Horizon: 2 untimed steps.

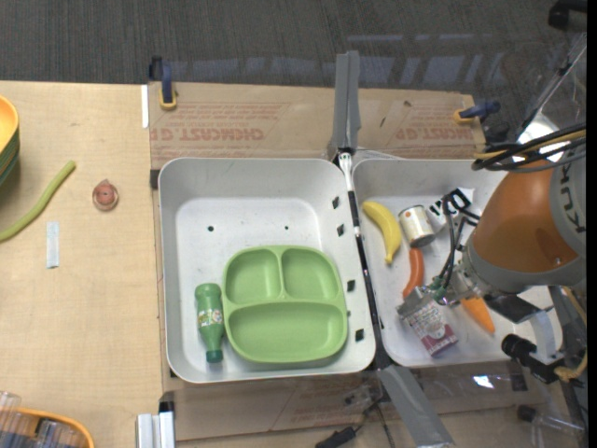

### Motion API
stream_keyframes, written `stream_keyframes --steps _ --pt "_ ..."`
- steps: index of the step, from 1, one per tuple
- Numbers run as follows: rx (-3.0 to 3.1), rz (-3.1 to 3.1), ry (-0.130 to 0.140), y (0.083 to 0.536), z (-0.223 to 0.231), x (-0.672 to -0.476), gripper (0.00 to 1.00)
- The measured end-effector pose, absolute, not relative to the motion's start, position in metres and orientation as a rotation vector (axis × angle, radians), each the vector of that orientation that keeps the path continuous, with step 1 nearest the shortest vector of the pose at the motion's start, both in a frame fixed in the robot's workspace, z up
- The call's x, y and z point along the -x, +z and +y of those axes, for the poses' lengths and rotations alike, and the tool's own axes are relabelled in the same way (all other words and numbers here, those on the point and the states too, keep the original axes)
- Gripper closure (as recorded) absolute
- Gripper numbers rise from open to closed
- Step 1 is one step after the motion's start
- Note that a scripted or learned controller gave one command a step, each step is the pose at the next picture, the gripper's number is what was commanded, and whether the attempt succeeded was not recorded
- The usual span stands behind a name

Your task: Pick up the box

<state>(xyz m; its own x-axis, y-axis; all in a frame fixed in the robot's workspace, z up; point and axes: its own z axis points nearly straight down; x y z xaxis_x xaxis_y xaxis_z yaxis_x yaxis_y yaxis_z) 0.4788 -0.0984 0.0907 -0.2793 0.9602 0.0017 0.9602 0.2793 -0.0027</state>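
— Where's the box?
— The box (431,325) lies in the right bin (401,348), near its front wall, beside the carrot (413,271).
— And your gripper?
— My gripper (440,292) sits just above it, possibly touching; whether it's apart or together, I cannot tell.

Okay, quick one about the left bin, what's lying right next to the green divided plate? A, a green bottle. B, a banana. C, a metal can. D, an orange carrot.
A: a green bottle lies along the left edge of the green divided plate in the left bin, while the banana, the metal can and the carrot are in the right bin.
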Motion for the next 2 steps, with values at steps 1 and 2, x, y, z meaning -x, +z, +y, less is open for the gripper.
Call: stream_keyframes --steps 1,2 --pt "1.889 -2.506 0.003 0.099 -0.100 -0.479 1.00" --pt "1.941 -2.469 0.003 0.191 -0.038 -0.507 1.00"
